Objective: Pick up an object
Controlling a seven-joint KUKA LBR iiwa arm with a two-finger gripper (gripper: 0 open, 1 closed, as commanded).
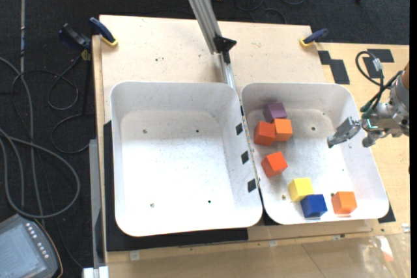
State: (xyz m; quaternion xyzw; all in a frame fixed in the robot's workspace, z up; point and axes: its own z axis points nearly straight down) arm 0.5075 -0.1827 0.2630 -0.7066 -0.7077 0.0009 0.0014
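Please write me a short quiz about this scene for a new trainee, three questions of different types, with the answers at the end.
1. True or false: the purple block lies in the left bin.
2. Multiple choice: which block touches the yellow block? A) the blue block B) the purple block C) the lone orange block in the middle of the bin
3. Fill in: the gripper hovers over the ____ side of the right bin, as the camera sees it.

Key: 1. False, it lies in the right bin. 2. A. 3. right.
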